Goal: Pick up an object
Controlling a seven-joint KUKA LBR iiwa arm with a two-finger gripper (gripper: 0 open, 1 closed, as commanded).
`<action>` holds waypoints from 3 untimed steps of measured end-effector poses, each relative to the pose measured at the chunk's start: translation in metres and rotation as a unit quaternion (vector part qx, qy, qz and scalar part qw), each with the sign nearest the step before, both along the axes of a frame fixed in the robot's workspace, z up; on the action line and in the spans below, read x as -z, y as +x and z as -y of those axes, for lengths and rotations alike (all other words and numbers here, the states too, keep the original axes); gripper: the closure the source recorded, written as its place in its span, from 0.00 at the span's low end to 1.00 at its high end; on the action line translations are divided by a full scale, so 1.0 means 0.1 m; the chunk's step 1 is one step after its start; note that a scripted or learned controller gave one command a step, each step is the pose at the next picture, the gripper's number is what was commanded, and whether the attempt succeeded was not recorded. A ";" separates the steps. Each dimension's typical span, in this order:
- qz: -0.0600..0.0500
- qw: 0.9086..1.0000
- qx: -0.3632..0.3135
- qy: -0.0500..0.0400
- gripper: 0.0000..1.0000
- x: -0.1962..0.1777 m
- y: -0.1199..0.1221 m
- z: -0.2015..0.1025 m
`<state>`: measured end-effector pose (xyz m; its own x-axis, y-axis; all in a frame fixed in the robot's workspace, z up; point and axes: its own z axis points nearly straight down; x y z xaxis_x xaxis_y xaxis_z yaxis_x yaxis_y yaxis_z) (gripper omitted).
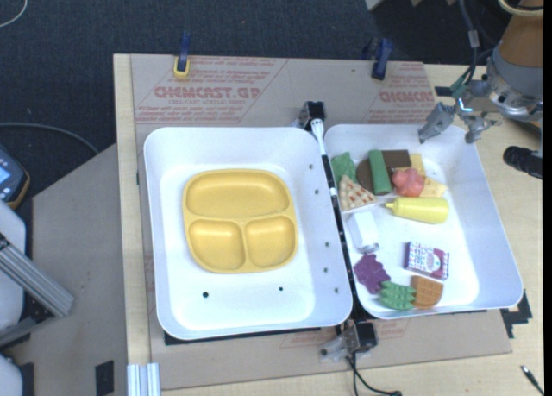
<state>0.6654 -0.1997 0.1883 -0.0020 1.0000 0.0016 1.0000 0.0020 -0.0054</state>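
Note:
The right bin point(492, 213) holds several toy foods: a yellow bottle point(421, 209), a red-pink fruit point(409, 181), a green and brown block point(380, 170), a pizza slice point(354, 192), a white piece point(366, 232), purple grapes point(371, 271), a purple carton point(426, 260), a waffle point(428, 291) and a green piece point(395, 296). My gripper point(452, 129) hangs over the bin's far right corner, above and right of the pile. Its fingers point(431, 125) are spread open with nothing between them.
The left bin point(164, 213) holds a yellow divided plate point(240, 220). Both bins rest on a cardboard sheet point(224, 88) held by blue clamps point(379, 58). The arm's orange band point(522, 36) enters at the upper right.

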 end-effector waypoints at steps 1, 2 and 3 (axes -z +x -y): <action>0.000 1.000 0.000 0.000 0.00 0.46 0.06 0.01; 0.003 1.000 0.000 0.000 0.00 0.96 0.07 0.01; 0.009 1.000 -0.001 -0.003 1.00 0.79 0.11 0.01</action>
<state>0.6761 -0.2007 0.1098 -0.0041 1.0000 -0.0039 0.9999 0.0041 0.0118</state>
